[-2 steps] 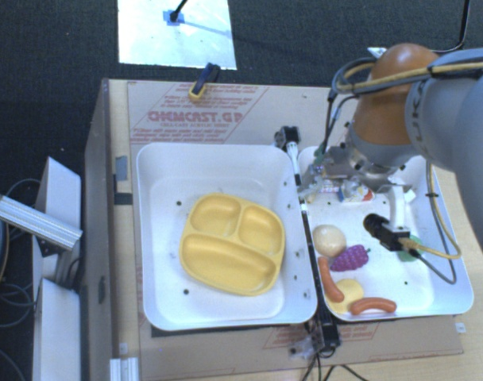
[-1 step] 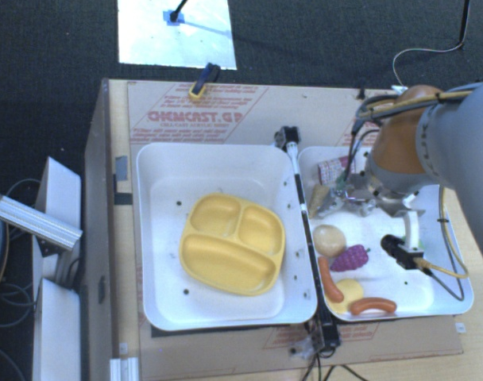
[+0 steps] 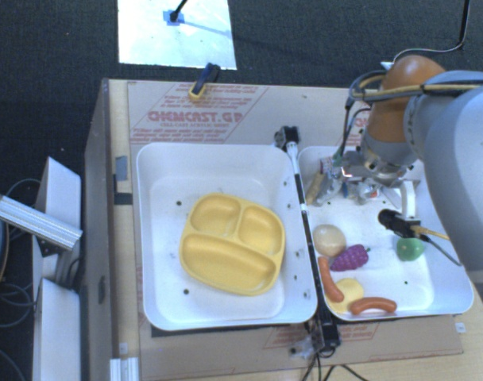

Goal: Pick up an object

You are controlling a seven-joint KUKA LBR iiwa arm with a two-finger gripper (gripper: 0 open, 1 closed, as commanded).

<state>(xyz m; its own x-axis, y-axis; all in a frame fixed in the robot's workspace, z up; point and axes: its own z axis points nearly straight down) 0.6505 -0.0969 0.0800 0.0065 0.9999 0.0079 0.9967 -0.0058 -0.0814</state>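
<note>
My gripper (image 3: 341, 186) hangs low over the far left corner of the right bin (image 3: 452, 288), under the grey arm with its orange band. Nothing can be seen held in it. In the same bin, nearer the front, lie a beige egg-shaped piece (image 3: 329, 239), a purple bunch of grapes (image 3: 349, 256), a green piece (image 3: 411, 249), an orange hot dog (image 3: 330, 279), a yellow piece (image 3: 350, 290) and a red-orange sausage (image 3: 374, 305). These all lie below the gripper in the view, apart from it.
The left bin (image 3: 158, 213) holds a yellow divided tray (image 3: 232, 242). A divider (image 3: 303, 213) runs between the two bins. On the bench behind the bins lies a small yellow and black tool (image 3: 202, 82).
</note>
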